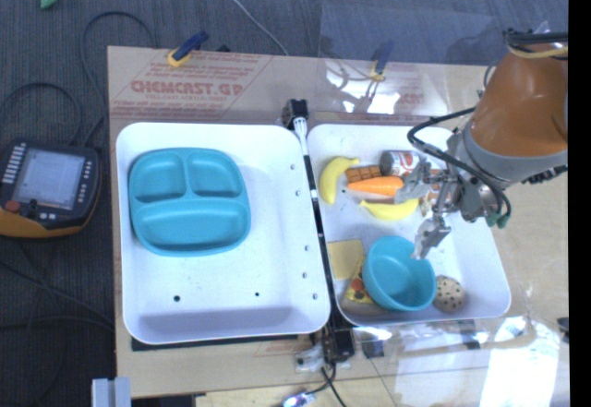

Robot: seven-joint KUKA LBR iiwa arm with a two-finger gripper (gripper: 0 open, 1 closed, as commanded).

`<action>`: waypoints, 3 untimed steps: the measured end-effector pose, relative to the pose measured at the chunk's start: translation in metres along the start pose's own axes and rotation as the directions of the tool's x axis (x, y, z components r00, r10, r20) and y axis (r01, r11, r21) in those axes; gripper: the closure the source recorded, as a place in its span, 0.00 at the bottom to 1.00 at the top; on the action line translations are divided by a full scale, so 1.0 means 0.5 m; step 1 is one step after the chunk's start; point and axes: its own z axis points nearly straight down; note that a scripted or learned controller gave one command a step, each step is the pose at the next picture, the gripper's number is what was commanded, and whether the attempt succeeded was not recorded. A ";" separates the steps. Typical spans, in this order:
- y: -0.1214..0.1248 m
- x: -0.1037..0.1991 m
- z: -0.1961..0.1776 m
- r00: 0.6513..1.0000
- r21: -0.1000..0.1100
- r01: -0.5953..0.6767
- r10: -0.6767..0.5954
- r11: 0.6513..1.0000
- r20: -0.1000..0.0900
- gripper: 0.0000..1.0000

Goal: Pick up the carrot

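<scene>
The orange carrot [374, 185] lies in the upper part of the right bin [480, 253], resting between a yellow banana [333, 176] and a second yellow piece [392, 209]. My gripper [425, 208] hangs just to the right of the carrot, a short way off it, between a small can [399, 161] and the blue bowl [399, 274]. It is open, with nothing between its fingers. One fingertip [428, 237] hovers over the bowl's upper right rim.
The right bin also holds a pale yellow square slice [343, 257], a speckled round cookie [449, 293] and small bits by the bowl. A blue divided plate [189, 199] sits in the left bin [212, 304]. A pendant [46, 188] lies at the far left.
</scene>
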 end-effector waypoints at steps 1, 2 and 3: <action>0.018 -0.190 0.212 0.996 0.005 0.087 -0.088 0.996 0.020 0.00; 0.019 -0.194 0.191 0.996 0.009 0.089 -0.089 0.996 0.026 1.00; 0.105 -0.142 0.042 0.931 -0.002 -0.364 0.364 0.931 0.005 1.00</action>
